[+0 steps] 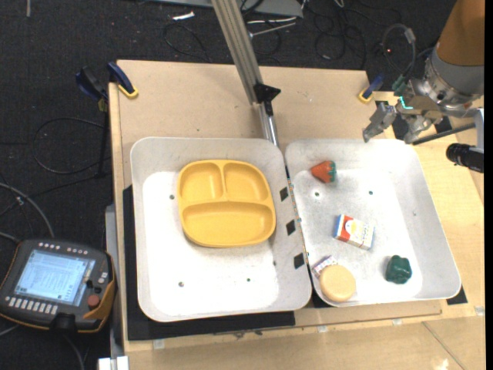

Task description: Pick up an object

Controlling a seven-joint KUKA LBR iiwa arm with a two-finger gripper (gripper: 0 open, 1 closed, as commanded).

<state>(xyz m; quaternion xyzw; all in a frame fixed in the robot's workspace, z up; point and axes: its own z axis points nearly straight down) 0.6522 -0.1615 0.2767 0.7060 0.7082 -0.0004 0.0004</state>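
Two shallow white bins are seen side by side on the wooden bench. In the left bin a yellow divided plate is placed, with three compartments, and it lies flat near the middle of that bin.

In the right bin four small things are spread. A red strawberry toy with a green top is found in the upper left part of the bin. A small white box with red and yellow print is located near the centre. A dark green toy, maybe a pepper, is seen toward the lower right. A round tan disc lies at the lower left corner, touching the bin's rim.

The gripper is held above the upper edge of the right bin, near its far right corner, under the grey wrist and the orange band of the arm. Whether the claw is released or clenched cannot be told, because its tips are dark and small against the bench. Nothing is seen held by it.

All four things are well apart from the claw. The strawberry toy is the nearest one, lying to the left and lower in the view. The box is further down, and the green toy and the disc are the farthest.

A metal pole stands at a slant between the bins, and a handheld control pad rests at the lower left, off the bench.
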